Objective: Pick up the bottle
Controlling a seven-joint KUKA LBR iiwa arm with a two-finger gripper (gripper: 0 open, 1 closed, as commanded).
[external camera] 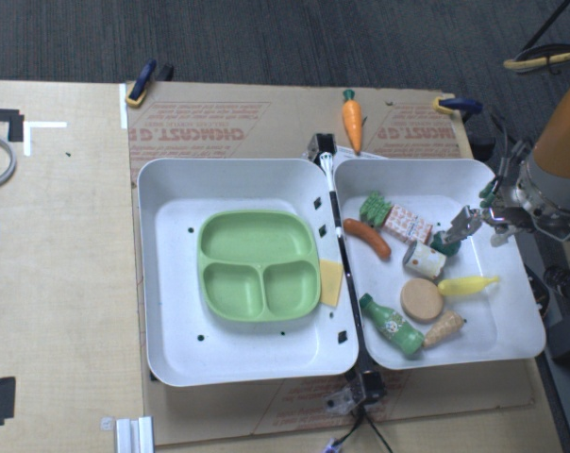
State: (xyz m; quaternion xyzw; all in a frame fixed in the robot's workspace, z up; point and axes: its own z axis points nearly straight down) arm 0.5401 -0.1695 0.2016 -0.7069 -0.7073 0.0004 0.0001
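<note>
The green bottle [391, 324] lies on its side in the right bin [511, 343], near the front left corner, with its neck pointing up-left toward the divider. My gripper [461, 226] hangs over the right half of that bin, well behind and to the right of the bottle and apart from it. It sits just above a small dark green item [445, 245] and a white cylinder [424, 260]. Nothing shows held in it.
Around the bottle lie a round tan disc [422, 300], a tan cone [444, 328], a yellow banana [467, 286], a red sausage [367, 238], a red-white box [406, 223] and a green toy [375, 206]. The left bin holds a green divided plate [259, 264] and a yellow slice [331, 283]. A carrot [351, 121] lies behind the bins.
</note>
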